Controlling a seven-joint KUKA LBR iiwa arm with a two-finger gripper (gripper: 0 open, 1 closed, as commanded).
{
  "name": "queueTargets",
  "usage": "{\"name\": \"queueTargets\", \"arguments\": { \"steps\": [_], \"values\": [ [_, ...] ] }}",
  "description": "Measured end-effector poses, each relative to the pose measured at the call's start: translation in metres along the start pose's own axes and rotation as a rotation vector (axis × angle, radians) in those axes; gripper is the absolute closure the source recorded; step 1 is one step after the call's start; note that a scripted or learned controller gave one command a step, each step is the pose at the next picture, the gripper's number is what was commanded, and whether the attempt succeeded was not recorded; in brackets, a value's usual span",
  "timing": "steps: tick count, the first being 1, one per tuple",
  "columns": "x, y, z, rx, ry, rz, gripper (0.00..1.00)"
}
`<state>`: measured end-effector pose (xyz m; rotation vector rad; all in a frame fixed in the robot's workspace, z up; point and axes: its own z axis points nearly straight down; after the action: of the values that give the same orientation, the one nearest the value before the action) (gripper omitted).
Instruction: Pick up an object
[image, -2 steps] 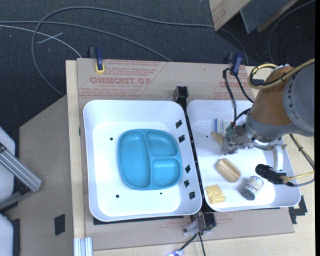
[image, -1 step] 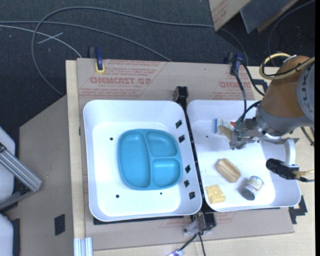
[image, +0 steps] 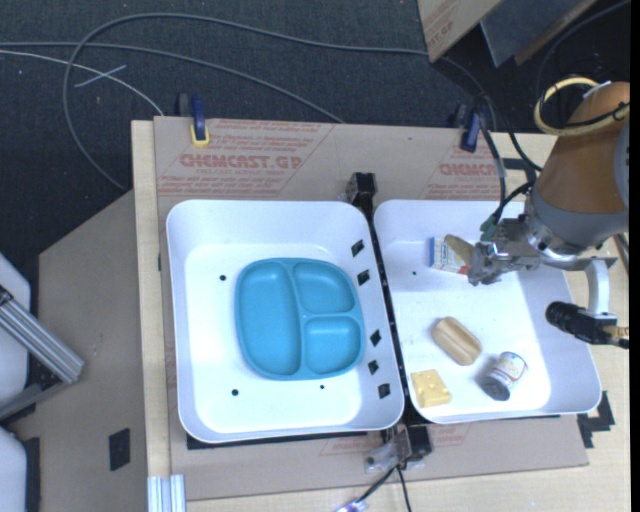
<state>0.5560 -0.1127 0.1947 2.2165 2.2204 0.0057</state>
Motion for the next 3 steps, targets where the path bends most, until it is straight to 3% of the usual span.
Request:
{"name": "queueTargets", "arguments": {
  "steps": [1, 3],
  "values": [
    [0.000, 0.002, -0.052, -0.002, -0.001, 0.000, 1.00],
    [0.103, -0.028, -0.053, 0.010, 0.003, -0.003, 1.00]
  ]
}}
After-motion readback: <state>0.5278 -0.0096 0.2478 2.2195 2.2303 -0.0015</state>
